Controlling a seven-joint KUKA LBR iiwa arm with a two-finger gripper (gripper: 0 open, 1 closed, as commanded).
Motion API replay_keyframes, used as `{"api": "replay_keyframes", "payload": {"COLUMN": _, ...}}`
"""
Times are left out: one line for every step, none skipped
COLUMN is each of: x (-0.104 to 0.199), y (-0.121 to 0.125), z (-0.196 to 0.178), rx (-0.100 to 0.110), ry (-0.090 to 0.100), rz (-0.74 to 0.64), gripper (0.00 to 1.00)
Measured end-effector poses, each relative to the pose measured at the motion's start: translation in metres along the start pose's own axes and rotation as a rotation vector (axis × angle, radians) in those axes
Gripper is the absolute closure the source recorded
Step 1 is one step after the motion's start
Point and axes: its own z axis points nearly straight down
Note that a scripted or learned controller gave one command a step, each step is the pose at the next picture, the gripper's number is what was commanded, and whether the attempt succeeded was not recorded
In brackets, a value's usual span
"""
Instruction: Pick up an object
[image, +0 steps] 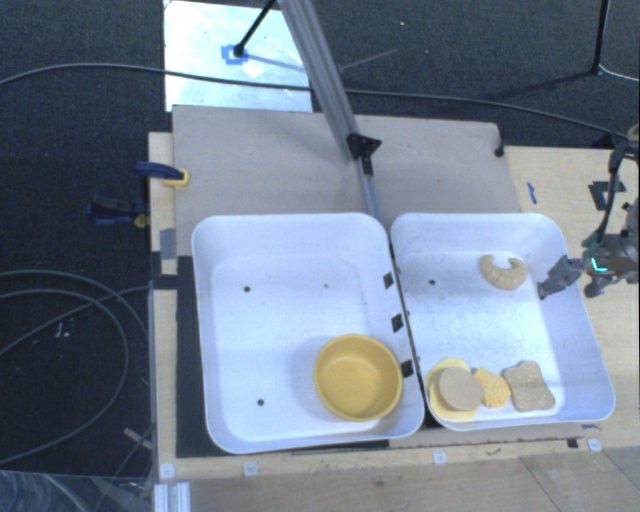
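The grey two-finger gripper (556, 279) hangs over the right white bin's (575, 345) rim, the beige croissant-shaped pastry (502, 271) just leftward, lying crosswise.

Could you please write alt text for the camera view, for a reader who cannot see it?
A robot gripper reaches in over the right bin, beside a croissant; three more food pieces lie along that bin's near edge. The left bin holds a yellow bowl.

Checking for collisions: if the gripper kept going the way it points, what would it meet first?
Likely the croissant in the right bin: the gripper points left toward it, though its height above the bin is unclear.
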Motion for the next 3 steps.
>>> {"api": "replay_keyframes", "payload": {"x": 0.0, "y": 0.0, "z": 0.0, "rx": -0.001, "ry": 0.0, "rz": 0.0, "gripper": 0.0}}
{"api": "replay_keyframes", "payload": {"x": 0.002, "y": 0.0, "z": 0.062, "rx": 0.004, "ry": 0.001, "rz": 0.003, "gripper": 0.0}}
{"api": "replay_keyframes", "payload": {"x": 0.005, "y": -0.003, "z": 0.125, "rx": 0.004, "ry": 0.002, "rz": 0.005, "gripper": 0.0}}
